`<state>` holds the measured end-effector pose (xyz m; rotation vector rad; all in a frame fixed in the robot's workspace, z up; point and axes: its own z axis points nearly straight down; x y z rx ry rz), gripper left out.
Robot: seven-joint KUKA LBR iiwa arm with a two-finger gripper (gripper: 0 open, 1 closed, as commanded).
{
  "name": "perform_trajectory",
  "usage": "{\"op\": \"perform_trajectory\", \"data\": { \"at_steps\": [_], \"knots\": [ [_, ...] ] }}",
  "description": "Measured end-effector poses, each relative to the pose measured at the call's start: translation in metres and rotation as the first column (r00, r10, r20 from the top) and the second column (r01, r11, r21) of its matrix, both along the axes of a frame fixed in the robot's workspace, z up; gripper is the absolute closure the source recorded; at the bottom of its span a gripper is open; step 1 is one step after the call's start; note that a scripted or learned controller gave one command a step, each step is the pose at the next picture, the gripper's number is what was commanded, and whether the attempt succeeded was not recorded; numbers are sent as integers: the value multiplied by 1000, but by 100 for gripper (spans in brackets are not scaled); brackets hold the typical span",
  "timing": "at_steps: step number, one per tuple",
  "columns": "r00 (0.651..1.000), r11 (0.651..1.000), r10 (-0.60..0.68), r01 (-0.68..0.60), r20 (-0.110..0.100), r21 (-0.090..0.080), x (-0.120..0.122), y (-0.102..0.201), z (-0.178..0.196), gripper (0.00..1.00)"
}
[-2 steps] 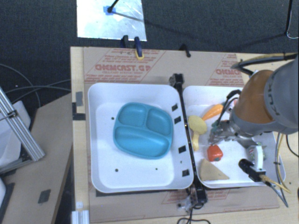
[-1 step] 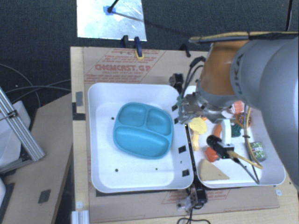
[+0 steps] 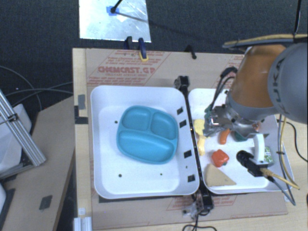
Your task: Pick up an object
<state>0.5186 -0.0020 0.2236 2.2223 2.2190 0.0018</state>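
My gripper [image 3: 213, 124] hangs low over the left half of the right bin [image 3: 202, 96], under the grey arm with its orange band. Just left of it lies a yellow piece [image 3: 198, 127], with a second pale yellow piece [image 3: 200, 146] below that. An orange carrot-like thing [image 3: 224, 137] lies right beside the gripper on its lower right. A red thing [image 3: 220, 158] sits further toward the front, and a tan wedge [image 3: 219, 176] lies at the bin's front edge. A bit of green [image 3: 238, 137] peeks out under the wrist.
The left bin [image 3: 103, 177] holds a blue divided plate [image 3: 147, 133] in its middle. A black-clipped divider [image 3: 188, 129] runs between the two bins. The arm's body covers the back and right part of the right bin.
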Motion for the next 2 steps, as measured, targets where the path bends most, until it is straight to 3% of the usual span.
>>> {"op": "perform_trajectory", "data": {
  "at_steps": [1, 2],
  "knots": [
    [1000, 1000, -5, 5, 0, -4, 8, -76, -8, 100],
    [1000, 1000, 11, -11, 6, 2, -16, -15, 70, 100]
  ]
}}
